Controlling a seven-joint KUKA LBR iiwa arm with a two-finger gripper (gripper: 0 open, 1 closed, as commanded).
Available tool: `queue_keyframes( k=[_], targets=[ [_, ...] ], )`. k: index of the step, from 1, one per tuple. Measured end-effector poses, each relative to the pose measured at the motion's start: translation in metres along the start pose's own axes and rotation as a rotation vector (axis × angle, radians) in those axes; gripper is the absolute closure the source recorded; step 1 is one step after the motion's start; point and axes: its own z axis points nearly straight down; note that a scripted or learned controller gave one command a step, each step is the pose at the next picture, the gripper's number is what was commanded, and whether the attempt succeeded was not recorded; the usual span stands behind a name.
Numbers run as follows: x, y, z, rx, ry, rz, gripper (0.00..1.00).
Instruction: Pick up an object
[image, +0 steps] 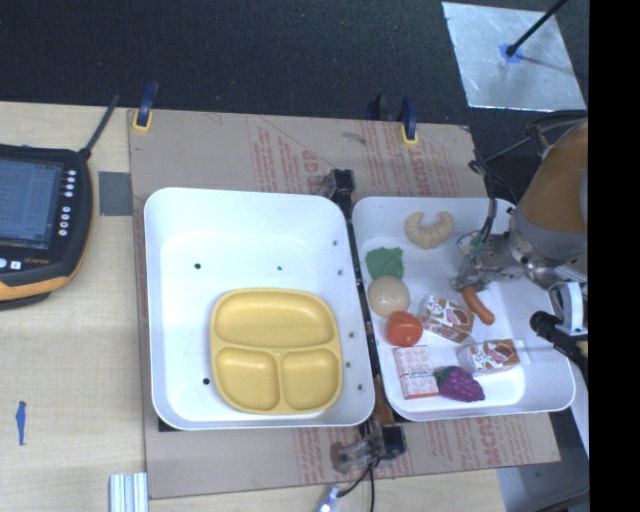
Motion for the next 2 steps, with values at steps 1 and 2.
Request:
queue_keyframes(
  k=[1, 2],
  targets=[
    [0.064, 0.02, 0.01, -0.002, 0.002, 0.001, 1.0],
    [0.131, 0.0, -0.091, -0.003, 0.003, 0.003, 1.0]
  ],
)
